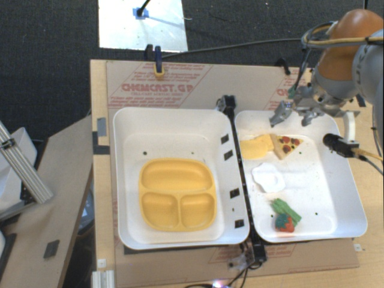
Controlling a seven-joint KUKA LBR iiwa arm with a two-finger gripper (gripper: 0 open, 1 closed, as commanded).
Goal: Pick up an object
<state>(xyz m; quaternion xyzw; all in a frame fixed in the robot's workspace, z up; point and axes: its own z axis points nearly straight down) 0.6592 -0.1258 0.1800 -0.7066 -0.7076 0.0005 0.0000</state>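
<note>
pizza slice toy (287, 144) lies in the right bin (345, 188) near its far edge, touching a yellow cheese piece (255, 146). gripper (294, 114) hovers just above, fingers spread, nothing between them. yellow divided tray (177, 194) in the left bin (129, 155).

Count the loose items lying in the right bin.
4: a yellow cheese slice at upper left, a pizza slice touching its right side, a white piece mid-bin, and a green and red vegetable near the front.

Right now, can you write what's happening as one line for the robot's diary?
stage: reaching | tool: open, above right bin far edge, holding nothing | right bin: pizza slice, white piece, green toy | left bin: yellow tray
</note>
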